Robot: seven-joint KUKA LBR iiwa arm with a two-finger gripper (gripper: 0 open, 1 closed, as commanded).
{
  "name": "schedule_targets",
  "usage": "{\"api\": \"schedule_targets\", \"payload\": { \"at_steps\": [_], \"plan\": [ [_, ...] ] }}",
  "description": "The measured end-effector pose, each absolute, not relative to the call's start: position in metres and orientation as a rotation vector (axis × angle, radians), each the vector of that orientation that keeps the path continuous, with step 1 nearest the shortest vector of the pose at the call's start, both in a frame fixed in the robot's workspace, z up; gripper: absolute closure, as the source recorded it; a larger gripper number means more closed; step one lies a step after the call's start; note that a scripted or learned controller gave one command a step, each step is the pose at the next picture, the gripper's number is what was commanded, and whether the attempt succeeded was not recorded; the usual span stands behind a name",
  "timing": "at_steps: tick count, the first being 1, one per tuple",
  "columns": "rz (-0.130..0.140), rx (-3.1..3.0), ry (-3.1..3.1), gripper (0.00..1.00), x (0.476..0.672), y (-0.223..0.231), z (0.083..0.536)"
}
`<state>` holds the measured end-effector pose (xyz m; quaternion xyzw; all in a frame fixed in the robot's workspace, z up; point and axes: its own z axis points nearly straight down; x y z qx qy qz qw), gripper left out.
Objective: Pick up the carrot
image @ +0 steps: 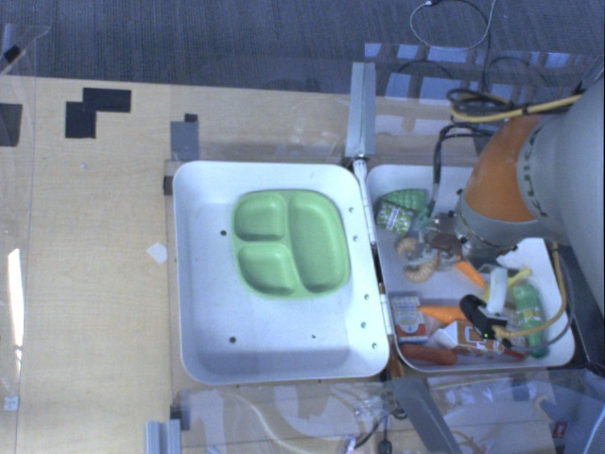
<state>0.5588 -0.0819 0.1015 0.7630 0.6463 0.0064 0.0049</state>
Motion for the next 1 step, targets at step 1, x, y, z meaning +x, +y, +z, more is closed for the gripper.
{"api": "schedule_targets", "payload": {
  "at_steps": [1],
  "plan": [
    [0.003,2.508,1.889,1.0,0.6081,-0.0228,0.1856]
  ]
}}
